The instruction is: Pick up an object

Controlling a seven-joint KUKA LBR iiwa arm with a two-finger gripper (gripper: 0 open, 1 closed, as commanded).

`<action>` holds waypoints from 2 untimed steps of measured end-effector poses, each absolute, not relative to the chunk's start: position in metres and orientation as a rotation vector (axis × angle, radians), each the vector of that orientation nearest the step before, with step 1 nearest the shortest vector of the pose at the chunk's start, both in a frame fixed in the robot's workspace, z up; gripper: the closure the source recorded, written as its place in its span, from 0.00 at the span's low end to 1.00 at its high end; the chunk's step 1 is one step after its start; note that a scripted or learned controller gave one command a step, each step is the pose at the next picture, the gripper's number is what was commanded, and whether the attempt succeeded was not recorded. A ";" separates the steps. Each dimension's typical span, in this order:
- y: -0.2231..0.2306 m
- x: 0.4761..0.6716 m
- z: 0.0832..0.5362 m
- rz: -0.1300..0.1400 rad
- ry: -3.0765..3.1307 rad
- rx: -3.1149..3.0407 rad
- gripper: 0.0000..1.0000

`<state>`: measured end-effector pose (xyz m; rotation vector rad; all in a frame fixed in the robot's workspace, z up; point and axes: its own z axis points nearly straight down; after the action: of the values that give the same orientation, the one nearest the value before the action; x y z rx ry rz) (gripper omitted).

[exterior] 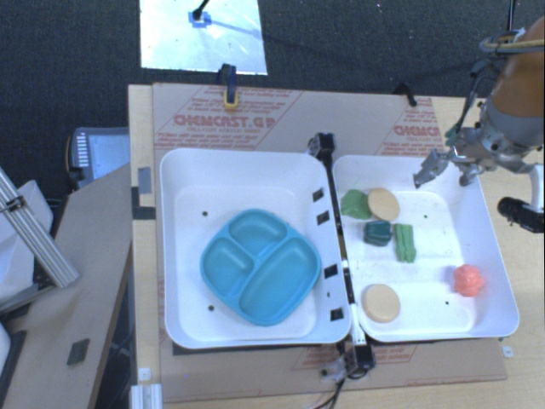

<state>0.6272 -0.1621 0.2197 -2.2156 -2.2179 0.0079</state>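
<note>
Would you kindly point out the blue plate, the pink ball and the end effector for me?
blue plate (260, 265): camera view, on its centre ridge.
pink ball (468, 280): camera view, on its middle.
end effector (448, 170): camera view, midway between the fingertips.

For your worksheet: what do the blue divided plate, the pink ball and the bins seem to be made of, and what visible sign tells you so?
Blue divided plate: probably moulded plastic, with an even colour, a soft sheen and rounded compartment walls.
Pink ball: possibly foam or soft rubber, with a matte, slightly mottled surface; the view leaves this open.
Left bin and right bin: likely thin formed plastic, smooth white with rounded rims.
</note>
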 end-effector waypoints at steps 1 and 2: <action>-0.162 0.630 0.225 -0.001 -2.226 -2.219 0.00; -0.167 0.622 0.178 0.002 -2.222 -2.219 0.00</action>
<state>0.6221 -0.1669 0.1784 -2.2194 -2.2217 0.0023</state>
